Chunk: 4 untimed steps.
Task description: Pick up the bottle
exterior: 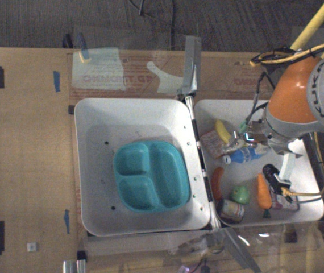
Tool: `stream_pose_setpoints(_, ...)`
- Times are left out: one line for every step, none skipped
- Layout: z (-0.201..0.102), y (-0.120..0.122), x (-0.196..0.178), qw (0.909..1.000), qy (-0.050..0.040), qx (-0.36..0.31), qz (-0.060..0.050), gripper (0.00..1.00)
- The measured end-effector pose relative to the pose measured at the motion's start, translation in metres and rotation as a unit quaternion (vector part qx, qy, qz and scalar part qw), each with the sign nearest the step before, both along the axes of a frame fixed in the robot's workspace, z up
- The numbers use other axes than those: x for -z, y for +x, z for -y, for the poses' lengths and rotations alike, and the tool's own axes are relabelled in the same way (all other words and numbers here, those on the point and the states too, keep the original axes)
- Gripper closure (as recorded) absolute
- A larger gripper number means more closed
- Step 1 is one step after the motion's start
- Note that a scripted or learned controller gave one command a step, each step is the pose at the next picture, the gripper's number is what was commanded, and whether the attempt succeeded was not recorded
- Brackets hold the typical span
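From above, the left bin (94,124) holds a teal divided tray (152,176), while in the right bin (312,201) the gripper (239,144) sits low over the clutter, its fingers narrowly closed around the bottle (247,154), which lies on its side near the bin's middle. Around it lie a banana (223,131), a red pepper (216,182), a green fruit (240,194), a carrot (264,191) and a small can (232,210).

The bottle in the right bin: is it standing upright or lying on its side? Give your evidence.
Lying on its side. The bottle stretches lengthwise across the floor of the right bin, just beneath the gripper. Whether the gripper holds it cannot be told.
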<state>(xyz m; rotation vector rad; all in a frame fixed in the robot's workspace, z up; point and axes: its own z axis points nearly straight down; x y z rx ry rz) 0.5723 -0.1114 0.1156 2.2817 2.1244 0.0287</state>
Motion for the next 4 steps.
stream_pose_setpoints(0.042,-0.022,0.028,0.9999,0.0013,-0.008,-0.012,0.0)
stream_pose_setpoints(0.045,-0.021,0.017,0.9999,-0.0004,-0.005,-0.009,1.0)
stream_pose_setpoints(0.044,0.023,-0.108,0.9999,0.0014,-0.008,-0.013,1.0)
stream_pose_setpoints(0.043,0.023,-0.107,0.9999,0.0016,-0.008,-0.014,0.0)
